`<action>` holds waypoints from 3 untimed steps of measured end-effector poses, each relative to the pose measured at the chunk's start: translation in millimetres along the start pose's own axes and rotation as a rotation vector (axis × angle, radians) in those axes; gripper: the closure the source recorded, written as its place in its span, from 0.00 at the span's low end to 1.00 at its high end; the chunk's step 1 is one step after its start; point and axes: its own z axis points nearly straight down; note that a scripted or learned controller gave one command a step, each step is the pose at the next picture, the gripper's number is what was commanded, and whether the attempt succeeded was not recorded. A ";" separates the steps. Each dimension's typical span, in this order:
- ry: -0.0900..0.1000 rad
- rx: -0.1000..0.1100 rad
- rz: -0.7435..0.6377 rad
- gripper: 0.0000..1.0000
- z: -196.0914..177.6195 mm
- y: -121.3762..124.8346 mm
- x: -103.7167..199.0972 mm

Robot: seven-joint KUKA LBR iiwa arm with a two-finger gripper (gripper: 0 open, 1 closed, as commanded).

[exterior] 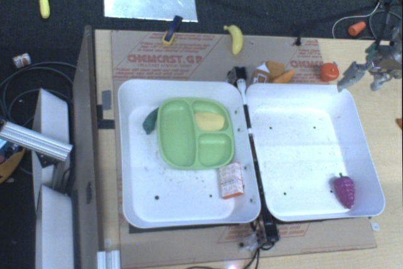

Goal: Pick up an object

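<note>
— What lies closest to the camera from the green divided plate [189, 145]?

— The small orange-and-white packet [231, 180], just off the plate's near right corner in the left bin [135, 198]. Farther right of the plate, past the divider, is the purple grape bunch [344, 190] at the near right corner of the right bin [302, 129].

— And on the plate itself?

— A yellow piece [210, 120] in its far right compartment, and a dark green item [150, 120] touching its left rim.

— Where is your pincer?

— My pincer [371, 72] hangs beyond the far right corner of the right bin, well to the right of the plate and above the surface [378, 135]. Whether it is spread or pressed together, I cannot tell. I see nothing pinched in it.

— So which object?

— The grapes, I judge: nearest to me, lying toward the camera from my pincer, long axis running roughly near-to-far. The plate's things are well apart from me.

— Beyond the plate?

— A banana [235, 38] on the cardboard [189, 53].
</note>
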 end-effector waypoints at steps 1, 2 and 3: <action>0.011 0.031 0.008 0.00 107.5 -60.4 2.0; 0.007 0.020 0.004 0.00 101.6 -56.2 1.7; 0.007 0.020 0.004 0.00 101.6 -56.2 1.7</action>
